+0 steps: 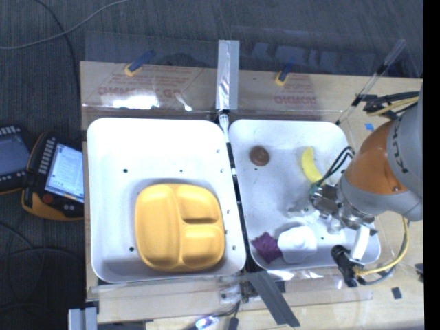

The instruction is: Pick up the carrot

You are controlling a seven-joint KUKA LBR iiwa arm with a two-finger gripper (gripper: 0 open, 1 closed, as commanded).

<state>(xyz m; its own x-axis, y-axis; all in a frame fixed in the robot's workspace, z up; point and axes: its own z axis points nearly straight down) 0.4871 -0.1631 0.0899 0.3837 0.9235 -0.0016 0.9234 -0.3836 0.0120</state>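
My gripper reaches low into the right bin from the right, under the orange band of the arm. It hangs just below a yellow banana and just above a white object. A purple item lies at the bin's near left, and a small brown round piece rests near the far left. The arm's wrist covers the right part of this bin.
The left bin holds a yellow divided tray. A metal divider runs between the bins at the back. Cables loop off the arm at the right bin's near right corner. A handheld pendant lies left of the bench.
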